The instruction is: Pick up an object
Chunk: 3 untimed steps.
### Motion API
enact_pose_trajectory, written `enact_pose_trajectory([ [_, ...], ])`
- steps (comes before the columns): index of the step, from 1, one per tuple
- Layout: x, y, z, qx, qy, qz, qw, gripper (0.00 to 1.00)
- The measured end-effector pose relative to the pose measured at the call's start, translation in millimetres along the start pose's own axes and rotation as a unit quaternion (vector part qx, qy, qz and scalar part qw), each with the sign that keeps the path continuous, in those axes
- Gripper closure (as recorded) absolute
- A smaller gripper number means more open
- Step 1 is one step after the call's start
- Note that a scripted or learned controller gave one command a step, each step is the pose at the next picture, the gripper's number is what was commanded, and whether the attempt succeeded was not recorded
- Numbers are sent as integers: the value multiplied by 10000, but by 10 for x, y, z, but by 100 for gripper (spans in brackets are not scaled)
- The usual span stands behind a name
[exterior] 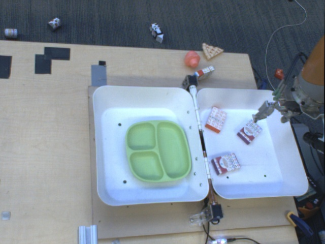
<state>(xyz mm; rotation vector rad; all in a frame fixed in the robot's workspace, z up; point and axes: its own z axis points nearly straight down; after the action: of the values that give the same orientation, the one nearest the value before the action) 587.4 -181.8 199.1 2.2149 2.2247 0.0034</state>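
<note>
Hovering hand (274,111) at right bin's (284,187) far edge, beside carton (249,132)

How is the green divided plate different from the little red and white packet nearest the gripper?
The green divided plate is far larger than the red and white packet. The plate is plain pale green; the packet is dark red with white print. The plate lies in the left bin, the packet in the right bin, just below the gripper. Both lie flat.

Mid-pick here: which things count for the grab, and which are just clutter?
Job:
end effector
maroon packet beside it
red-white packet
dark red packet
right bin

Lying about:
green divided plate in left bin
pink ball
pizza-slice toy
</note>
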Motion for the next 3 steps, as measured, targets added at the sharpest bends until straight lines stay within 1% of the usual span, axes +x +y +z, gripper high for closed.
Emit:
enact_pose_trajectory([
  [1,-88,-1000,1125,-3,-5,11,10000,0],
  [2,-88,-973,1008,-44,-16,8,10000,100],
  [3,-87,-974,1009,-42,-15,6,10000,0],
])
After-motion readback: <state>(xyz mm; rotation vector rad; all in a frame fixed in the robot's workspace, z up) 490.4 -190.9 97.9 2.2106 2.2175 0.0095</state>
